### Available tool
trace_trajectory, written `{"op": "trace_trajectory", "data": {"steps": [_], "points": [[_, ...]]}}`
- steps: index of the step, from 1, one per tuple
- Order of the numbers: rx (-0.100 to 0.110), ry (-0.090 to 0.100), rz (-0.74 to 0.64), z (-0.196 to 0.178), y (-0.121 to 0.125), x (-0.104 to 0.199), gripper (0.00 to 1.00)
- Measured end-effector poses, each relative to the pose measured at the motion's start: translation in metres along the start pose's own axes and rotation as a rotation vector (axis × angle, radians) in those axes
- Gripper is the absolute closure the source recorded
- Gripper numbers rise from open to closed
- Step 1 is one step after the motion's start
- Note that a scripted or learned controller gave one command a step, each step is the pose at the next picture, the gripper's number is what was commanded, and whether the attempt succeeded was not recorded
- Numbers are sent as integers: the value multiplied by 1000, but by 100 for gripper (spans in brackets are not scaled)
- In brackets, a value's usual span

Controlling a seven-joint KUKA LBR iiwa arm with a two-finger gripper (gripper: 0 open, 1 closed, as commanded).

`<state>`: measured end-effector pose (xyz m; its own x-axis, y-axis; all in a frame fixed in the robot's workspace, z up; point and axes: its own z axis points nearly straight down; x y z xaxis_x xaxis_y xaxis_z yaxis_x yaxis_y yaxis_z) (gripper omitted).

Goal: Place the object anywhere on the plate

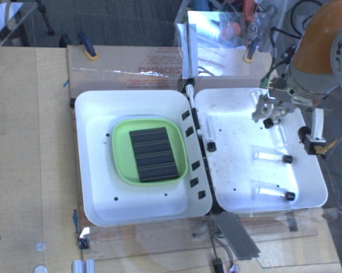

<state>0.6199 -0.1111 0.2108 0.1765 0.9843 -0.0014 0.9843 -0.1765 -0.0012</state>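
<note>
Three clear tubes with black caps are seen in the right bin (pixel 227 201): the first tube (pixel 207 136) by its left wall, the second tube (pixel 271 156) and the third tube (pixel 273 193) lying crosswise nearer the right. The gripper (pixel 266 114) is poised over the bin's far right part; whether its jaws are spread cannot be told. In the left bin (pixel 94 152), a green plate (pixel 120 158) is occupied by a dark ribbed block (pixel 153 154).

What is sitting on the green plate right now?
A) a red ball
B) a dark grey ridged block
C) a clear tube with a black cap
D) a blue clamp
B: the green plate in the left bin has a dark grey ridged block lying on it, while the clear tubes lie in the right bin.
</note>
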Motion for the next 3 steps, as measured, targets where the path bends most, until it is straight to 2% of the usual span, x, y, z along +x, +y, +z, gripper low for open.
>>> {"op": "trace_trajectory", "data": {"steps": [1,2,3], "points": [[0,0,0,0,0,0,0],[-2,0,20,-55,23,-51,0],[-5,-1,75,-86,23,-100,0]]}}
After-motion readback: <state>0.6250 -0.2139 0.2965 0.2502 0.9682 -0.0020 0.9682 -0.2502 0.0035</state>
